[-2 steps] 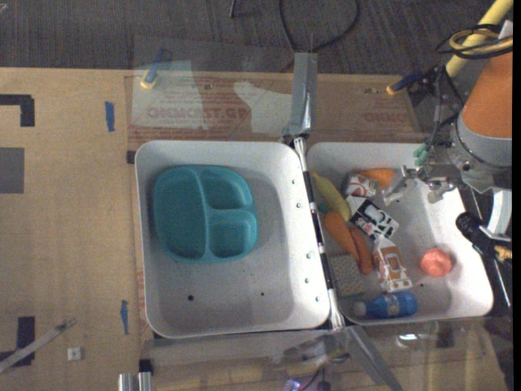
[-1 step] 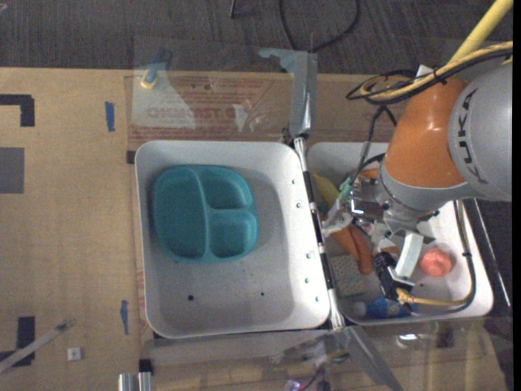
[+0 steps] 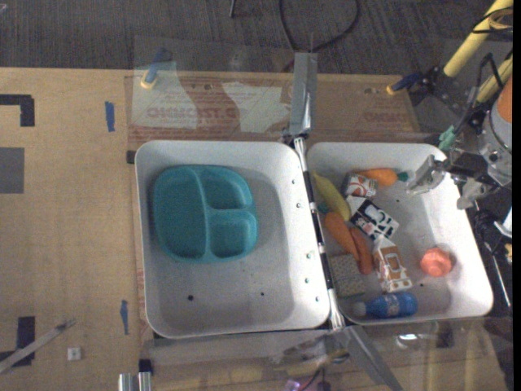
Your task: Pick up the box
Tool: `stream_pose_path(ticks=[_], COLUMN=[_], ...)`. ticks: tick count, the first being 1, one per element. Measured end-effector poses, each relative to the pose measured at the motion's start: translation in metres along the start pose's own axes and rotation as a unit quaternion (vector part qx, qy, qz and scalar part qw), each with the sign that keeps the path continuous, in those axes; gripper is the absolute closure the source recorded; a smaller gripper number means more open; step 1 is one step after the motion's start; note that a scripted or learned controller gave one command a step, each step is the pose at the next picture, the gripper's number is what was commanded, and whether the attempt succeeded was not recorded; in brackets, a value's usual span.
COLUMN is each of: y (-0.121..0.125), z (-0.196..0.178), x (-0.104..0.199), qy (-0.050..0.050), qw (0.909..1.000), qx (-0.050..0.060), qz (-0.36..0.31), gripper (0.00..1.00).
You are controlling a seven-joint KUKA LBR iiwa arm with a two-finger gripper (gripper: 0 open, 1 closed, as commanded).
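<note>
Dark carpet borders a wooden bench [image 3: 65,218] carrying two shallow white bins side by side. Left bin [image 3: 163,300]: a teal divided plate [image 3: 203,212] alone. Right bin [image 3: 464,292]: the clutter. The box [image 3: 374,218], a small black-and-white carton, lies flat and turned at a slant near the bin's middle left. It looks light, stiff-walled and smooth, likely to crush slightly or slide if pinched hard; its two long sides seem the best hold, taken from above. A second small carton [image 3: 359,186] lies just beyond it, and an orange-and-white carton [image 3: 391,269] just nearer. Obstacles: a yellow banana [image 3: 332,195] and carrots [image 3: 348,239] crowd its left side, apparently touching or nearly so. Farther away lie a blue bottle [image 3: 391,305] at the near wall and an orange round object [image 3: 437,261] to the right. The gripper [image 3: 429,173] hovers over the bin's far right corner, well apart from the box, holding nothing; whether its fingers stand open cannot be told.
</note>
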State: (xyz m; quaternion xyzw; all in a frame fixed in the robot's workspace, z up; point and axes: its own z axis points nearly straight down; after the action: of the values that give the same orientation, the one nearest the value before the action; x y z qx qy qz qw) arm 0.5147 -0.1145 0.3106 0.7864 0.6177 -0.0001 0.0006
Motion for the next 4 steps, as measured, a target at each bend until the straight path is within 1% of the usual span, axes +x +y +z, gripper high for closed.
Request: stream_pose_path(ticks=[1,2,3,4], y=[-0.062,-0.045,0.05,-0.064], z=[0.065,0.122,0.134,0.127], x=[0.11,0.032,-0.005,0.109], qy=[0.0,0.0,0.0,0.0], qw=[1.0,1.0,0.9974,1.0], qx=[0.002,0.002,0.0,0.002], qz=[0.008,0.006,0.072,0.004], gripper=[0.0,0.0,0.0,0.0])
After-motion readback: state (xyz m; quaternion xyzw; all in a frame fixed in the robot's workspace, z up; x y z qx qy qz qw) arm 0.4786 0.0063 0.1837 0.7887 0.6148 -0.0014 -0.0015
